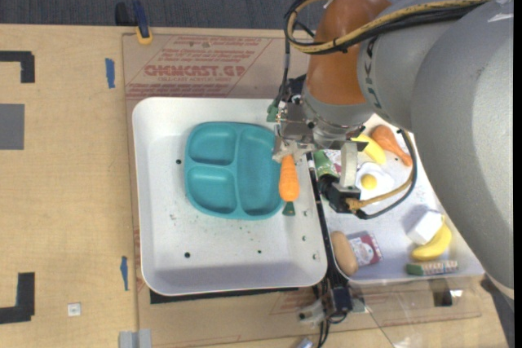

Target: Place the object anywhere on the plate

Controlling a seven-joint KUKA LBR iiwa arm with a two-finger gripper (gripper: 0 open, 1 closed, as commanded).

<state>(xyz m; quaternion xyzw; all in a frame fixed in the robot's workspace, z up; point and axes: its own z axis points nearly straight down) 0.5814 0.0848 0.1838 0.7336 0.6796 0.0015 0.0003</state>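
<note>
A teal divided plate (231, 169) lies in the left white bin (163, 240). An orange toy carrot (288, 179) hangs upright at the plate's right edge, its top end between the fingers of my gripper (287, 154). The gripper is shut on the carrot and sits just under the orange-banded wrist (342, 37), above the boundary between the two bins. The carrot's lower tip reaches down toward the plate's right rim.
The right bin (391, 269) holds several toy foods: a fried egg (373, 178), a banana (432, 244), an orange piece (391, 143), a brown egg-like item (346, 253) and a maroon packet (367, 248). The arm's grey body covers the right side.
</note>
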